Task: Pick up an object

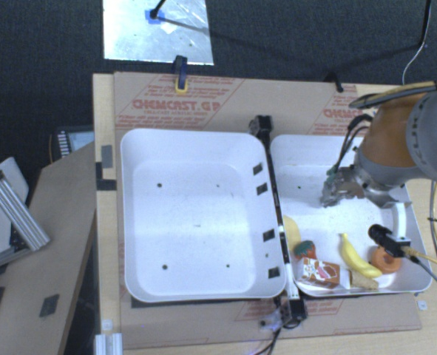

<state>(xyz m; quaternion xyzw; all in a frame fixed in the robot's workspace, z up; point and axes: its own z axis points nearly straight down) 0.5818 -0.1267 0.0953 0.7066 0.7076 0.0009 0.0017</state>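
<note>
Camera view gives me the right bin (307, 161) holding a banana (355, 255) and carton (320, 272); tool (335, 193) state unclear.

Dark carpet floor (41, 43) surrounds the wooden bench (203, 98); a shiny metal sheet (157, 21) lies beyond.

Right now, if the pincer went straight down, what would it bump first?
Probably the bare white floor of the right bin. The pincer hangs above it, apart from the banana lower down, though height is hard to judge.
</note>
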